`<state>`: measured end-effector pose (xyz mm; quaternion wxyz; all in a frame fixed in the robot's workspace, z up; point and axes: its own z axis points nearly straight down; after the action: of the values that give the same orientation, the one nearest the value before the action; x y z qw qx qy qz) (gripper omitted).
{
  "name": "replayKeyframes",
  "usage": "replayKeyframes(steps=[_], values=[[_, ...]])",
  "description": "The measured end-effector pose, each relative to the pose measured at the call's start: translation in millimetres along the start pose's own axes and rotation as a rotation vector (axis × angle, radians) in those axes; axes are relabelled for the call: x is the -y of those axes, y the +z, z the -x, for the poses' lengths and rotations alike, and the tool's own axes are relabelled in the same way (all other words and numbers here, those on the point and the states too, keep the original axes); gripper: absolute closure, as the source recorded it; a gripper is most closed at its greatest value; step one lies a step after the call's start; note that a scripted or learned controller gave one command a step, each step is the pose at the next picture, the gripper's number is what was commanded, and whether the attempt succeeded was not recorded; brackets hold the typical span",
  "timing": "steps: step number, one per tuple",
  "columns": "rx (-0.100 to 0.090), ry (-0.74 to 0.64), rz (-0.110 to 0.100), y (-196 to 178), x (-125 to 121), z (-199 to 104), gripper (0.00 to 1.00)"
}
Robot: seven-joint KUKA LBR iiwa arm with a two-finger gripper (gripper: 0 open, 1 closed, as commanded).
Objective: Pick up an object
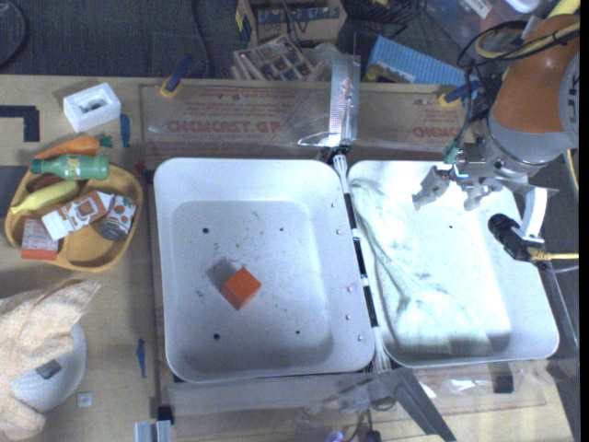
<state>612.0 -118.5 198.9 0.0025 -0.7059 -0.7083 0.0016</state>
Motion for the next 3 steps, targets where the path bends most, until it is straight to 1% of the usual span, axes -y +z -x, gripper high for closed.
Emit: replayKeyframes(steps=[1, 2, 3], values=[[0.003, 0.237, 0.006, -44.9, 2.0, 69.2, 0.00], [-0.001, 0.533, -0.003, 51.7, 53.4, 45.9, 0.00], [0.001, 0.541, 0.002, -19.6, 71.2, 87.5, 0.00]])
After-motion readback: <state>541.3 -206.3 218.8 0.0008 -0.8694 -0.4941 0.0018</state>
